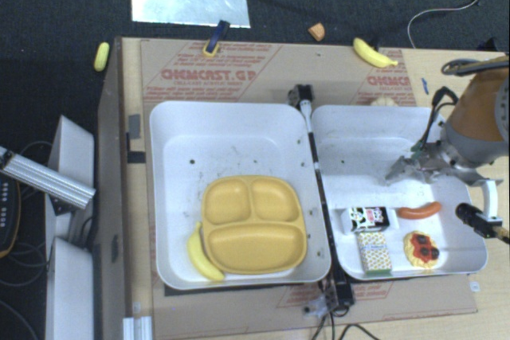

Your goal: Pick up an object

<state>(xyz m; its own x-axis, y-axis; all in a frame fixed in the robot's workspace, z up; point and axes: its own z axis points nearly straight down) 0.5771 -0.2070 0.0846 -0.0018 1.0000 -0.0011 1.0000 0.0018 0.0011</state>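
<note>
My gripper (pixel 397 170) hangs low over the right bin (pixel 358 131), near its middle right, reaching in from the orange-banded arm (pixel 478 111). Nothing shows in its grip. Just in front of it, on the bin floor, lies an orange-red sausage (pixel 419 210). To the left of the sausage lies a black-and-white carton (pixel 368 217). Below that sits a pale green box (pixel 374 252), with a small pizza (pixel 421 248) to its right.
The left bin (pixel 231 127) holds a yellow divided plate (pixel 253 223) and a banana (pixel 202 255) at the plate's left edge. A black divider (pixel 313 155) runs between the bins. Another banana (pixel 371 52) and small pieces lie on the cardboard behind the bins.
</note>
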